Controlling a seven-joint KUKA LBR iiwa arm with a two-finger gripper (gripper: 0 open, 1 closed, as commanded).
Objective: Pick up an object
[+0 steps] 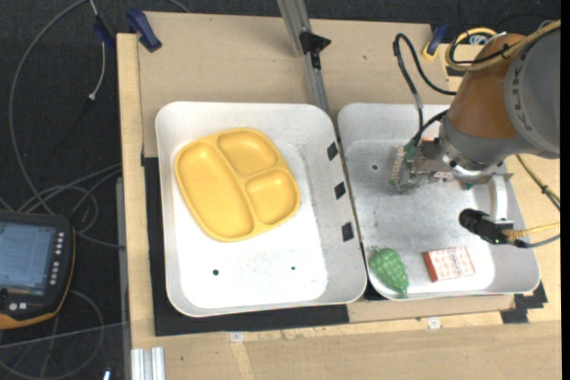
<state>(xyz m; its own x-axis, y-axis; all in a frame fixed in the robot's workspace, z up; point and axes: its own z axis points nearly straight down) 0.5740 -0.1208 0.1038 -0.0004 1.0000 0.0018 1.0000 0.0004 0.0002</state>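
Observation:
My gripper [403,173] hangs over the upper middle of the right bin [392,218], above bare bin floor. A green knobbly object [388,270] lies in that bin's near left corner, well below the gripper. A small red and white box [448,262] lies flat near the bin's front right. Neither object touches the gripper. The grey arm with its orange band [485,98] reaches in from the right.
The left bin [178,262] holds a yellow divided plate [237,183]. A metal pole [294,4] slants down to the gap between the bins. Black clips [339,189] sit on the shared rim. Cables loop by the arm at the back right.

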